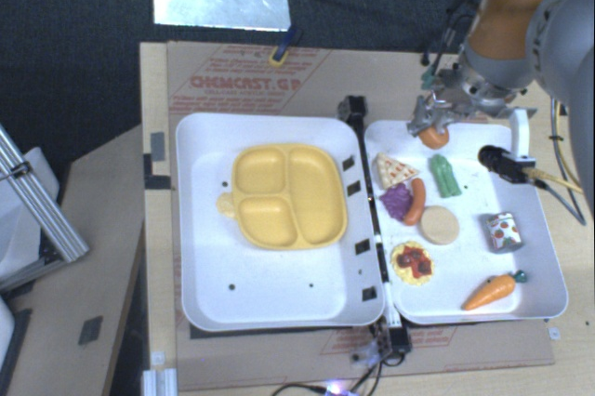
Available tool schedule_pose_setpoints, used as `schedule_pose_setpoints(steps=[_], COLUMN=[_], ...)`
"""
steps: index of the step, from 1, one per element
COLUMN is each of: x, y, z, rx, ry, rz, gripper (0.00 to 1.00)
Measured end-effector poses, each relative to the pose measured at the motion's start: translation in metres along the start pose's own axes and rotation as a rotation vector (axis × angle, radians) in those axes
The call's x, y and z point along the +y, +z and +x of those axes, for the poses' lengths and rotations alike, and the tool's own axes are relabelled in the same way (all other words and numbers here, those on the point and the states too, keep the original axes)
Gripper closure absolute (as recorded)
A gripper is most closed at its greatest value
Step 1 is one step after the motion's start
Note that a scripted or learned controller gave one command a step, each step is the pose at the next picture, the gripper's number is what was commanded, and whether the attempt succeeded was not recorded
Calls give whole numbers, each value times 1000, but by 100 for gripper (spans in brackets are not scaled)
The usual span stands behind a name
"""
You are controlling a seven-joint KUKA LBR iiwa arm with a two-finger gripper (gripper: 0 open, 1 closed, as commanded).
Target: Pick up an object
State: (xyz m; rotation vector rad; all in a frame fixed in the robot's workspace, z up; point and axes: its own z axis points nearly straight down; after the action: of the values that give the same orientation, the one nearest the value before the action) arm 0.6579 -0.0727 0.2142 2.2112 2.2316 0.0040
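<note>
Two white bins sit on cardboard. At the right bin's twelve o'clock, the gripper pinches a small orange toy; lifting straight up, slowly, should keep it seated.

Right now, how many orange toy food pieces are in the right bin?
2. A carrot lies near the right bin's front right corner. A rounded orange piece sits at the back, right under the gripper, which may hide part of it.

Dark carpet floor around tan bench.
</note>
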Motion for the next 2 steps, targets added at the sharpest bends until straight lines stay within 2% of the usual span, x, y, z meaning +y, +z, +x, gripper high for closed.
schedule_pose_setpoints(steps=[1,2], x=[14,0], y=[-7,-3], z=[15,23], rx=[-1,-2], ry=[2,3], rz=[-2,2], gripper=[100,100])
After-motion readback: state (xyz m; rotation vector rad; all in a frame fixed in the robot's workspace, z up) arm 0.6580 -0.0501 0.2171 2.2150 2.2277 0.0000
